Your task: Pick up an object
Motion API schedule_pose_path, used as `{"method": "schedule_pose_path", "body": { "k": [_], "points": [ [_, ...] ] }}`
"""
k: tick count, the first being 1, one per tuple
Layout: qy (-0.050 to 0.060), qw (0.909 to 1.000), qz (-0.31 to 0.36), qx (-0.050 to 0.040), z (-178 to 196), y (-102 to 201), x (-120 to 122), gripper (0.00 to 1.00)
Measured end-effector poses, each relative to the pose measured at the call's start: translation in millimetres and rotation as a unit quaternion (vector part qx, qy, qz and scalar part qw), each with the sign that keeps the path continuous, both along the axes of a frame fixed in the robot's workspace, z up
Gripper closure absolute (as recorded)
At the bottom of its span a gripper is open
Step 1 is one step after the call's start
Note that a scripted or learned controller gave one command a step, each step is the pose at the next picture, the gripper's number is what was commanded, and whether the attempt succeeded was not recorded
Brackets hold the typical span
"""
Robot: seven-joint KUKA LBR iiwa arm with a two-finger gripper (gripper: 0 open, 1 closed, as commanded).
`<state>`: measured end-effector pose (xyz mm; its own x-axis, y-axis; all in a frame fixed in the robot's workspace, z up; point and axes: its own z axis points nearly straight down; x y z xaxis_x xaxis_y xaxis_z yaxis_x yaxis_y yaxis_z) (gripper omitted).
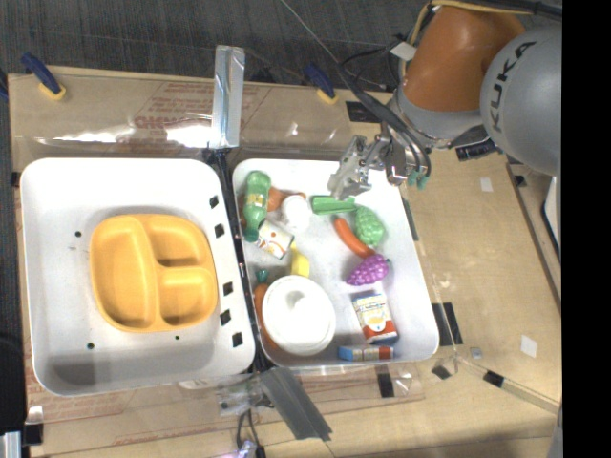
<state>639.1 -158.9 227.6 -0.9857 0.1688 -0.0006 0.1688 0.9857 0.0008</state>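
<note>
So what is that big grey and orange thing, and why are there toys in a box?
That is a robot arm. At its tip sits a pincer, a metal claw for grabbing things. One camera took this picture from above, looking down at a bench, and the arm reaches in from the right side of the picture.

On the bench are two shallow white bins. The left bin has a yellow tray with sections. The right bin has play food: a carrot, purple grapes, a leafy green vegetable, a white bowl and a small bottle.

The pincer is at the top of the right bin, near a green stick-shaped toy. I cannot tell whether it has grabbed it.
</note>
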Motion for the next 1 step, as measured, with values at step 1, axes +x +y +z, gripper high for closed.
{"method": "schedule_pose_path", "body": {
  "k": [1],
  "points": [
    [-0.003,1.0000,0.001,-0.0008,12.6,0.2,1.6,1.00]
  ]
}}
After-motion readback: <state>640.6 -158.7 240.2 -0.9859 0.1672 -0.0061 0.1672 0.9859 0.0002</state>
